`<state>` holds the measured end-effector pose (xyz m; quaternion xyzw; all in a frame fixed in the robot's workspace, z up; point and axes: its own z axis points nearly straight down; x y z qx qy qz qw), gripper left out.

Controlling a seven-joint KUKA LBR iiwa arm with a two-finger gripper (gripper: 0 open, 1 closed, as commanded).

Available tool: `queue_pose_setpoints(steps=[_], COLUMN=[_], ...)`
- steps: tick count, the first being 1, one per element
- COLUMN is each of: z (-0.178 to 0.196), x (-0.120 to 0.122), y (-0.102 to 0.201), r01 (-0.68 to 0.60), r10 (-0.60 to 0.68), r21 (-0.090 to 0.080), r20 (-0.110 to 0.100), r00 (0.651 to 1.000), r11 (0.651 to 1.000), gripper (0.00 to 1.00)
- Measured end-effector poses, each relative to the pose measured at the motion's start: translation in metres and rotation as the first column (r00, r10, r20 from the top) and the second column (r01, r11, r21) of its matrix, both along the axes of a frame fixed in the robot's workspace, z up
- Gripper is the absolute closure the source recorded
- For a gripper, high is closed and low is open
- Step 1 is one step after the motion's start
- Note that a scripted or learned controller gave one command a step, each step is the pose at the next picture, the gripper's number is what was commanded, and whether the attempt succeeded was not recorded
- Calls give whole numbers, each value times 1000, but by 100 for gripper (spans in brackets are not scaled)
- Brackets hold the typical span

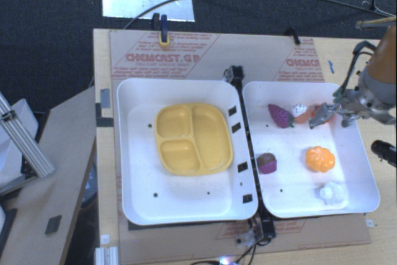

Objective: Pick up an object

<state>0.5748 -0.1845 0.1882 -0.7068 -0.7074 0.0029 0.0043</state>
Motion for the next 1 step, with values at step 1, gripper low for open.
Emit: queue_pose_setpoints(steps=[1], z=[6], x=[3], y=[0], r01=[-3], r10=[3], r21=[-2], r20=[11], r00=[1000], r11=[1000], gripper=[0])
